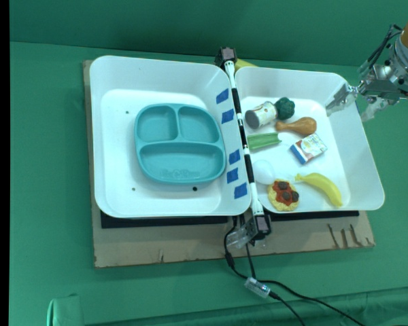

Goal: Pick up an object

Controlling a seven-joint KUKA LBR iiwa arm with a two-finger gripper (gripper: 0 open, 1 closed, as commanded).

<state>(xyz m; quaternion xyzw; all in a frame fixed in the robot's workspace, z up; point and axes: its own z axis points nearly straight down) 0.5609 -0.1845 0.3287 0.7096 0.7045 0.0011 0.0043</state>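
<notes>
Green cloth covers the bench (47, 148) and the wall behind it, and a brown cardboard sheet (156, 253) lies under two shallow white bins set side by side.

Inside the left bin (115, 80) sits a teal divided plate (179, 143) with three compartments, right side up.

On the floor of the right bin (357, 155) lies a scatter of toy food. A small can (260, 115) lies tipped on its side near the divider, touching a dark green broccoli (284, 106). Just beside these lies a brown drumstick (298, 125). A green stalk of celery (263, 140) lies below the can, and a white egg (264, 171) lies lower still, close to the divider. A small carton (308, 148) sits near the middle of the bin. A round pizza (284, 195) and a yellow banana (323, 187) lie along the near edge, just apart from each other.

The gripper (352, 103) hangs over the far right corner of the right bin, its two fingers spread apart with nothing between them, well apart from the toys.

Black cables (285, 297) trail from a clip at the near end of the divider across the cloth.
</notes>
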